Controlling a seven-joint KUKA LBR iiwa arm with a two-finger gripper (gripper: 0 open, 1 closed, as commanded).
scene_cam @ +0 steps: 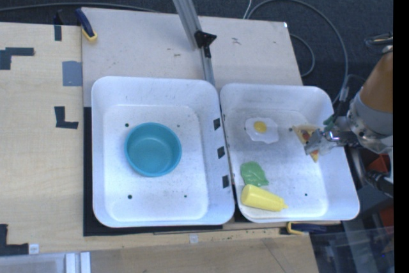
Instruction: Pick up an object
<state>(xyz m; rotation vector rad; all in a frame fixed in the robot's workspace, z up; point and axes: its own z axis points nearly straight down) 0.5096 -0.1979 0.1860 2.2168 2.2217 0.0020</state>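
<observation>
The room light is even and fairly bright, coming from overhead — the two white bins (160, 89) read almost washed out, with a bluish cast on their floors. Shadows are soft and short; a faint one sits inside the blue bowl (153, 149). The pale tabletop (32, 137) shows no hard glare. The picture is grainy and a little soft throughout — the gripper (317, 141) at the right looks smeared, its detail hard to make out.

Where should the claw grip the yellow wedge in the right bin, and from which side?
Probably across the middle of the yellow wedge, coming straight down from above. It lies flat and long, thicker at its left end and tapering right, with bare floor of the right bin beside it. The green piece sits close above it.
</observation>
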